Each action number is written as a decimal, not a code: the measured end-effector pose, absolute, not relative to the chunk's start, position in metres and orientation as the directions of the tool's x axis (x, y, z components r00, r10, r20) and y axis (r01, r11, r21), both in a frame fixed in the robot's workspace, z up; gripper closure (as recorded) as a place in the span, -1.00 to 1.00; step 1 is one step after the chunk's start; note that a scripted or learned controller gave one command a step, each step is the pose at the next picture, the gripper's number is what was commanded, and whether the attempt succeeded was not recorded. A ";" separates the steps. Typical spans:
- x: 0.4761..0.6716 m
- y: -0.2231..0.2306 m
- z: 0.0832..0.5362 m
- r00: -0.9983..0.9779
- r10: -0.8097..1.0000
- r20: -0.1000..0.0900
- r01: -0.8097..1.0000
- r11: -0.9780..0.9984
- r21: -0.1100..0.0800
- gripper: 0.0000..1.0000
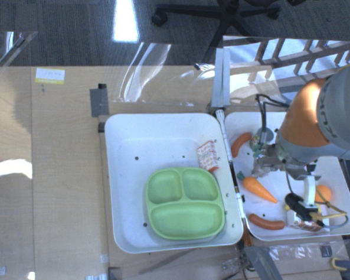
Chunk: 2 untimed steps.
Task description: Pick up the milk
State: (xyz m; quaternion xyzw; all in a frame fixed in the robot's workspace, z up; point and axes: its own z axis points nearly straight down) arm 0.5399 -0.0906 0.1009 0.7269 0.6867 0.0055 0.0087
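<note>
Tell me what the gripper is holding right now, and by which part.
Cannot be told: the gripper sits low in the right bin near the carrot. The milk carton lies untouched in the left bin.

Yellow label on bench, print unreadable; no legible text.

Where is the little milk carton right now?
The milk carton lies in the left bin, near its right wall, just above the green plate.
</note>
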 end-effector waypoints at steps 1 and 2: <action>0.617 -0.061 0.186 0.095 0.996 0.000 0.995 -0.095 0.007 1.00; 0.630 -0.018 0.208 0.436 0.900 0.000 0.900 -0.436 0.005 1.00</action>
